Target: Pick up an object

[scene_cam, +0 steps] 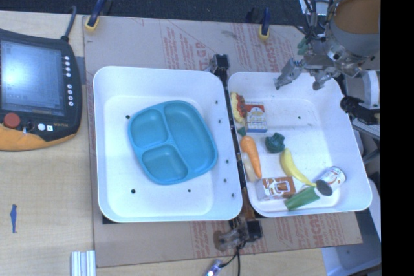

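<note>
1. My pincer hangs over the far edge of the right bin, fingers spread apart, gripping nothing.
2. Inside the right bin: carrot beside its left wall, banana nearer the middle, can at its near right corner.
3. Left of the right bin, the other bin carries a blue plate.

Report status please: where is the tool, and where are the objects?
Tool open, above right bin's far edge, holding nothing. Carrot, banana, can lie in that bin. Nothing between tool and objects.
</note>
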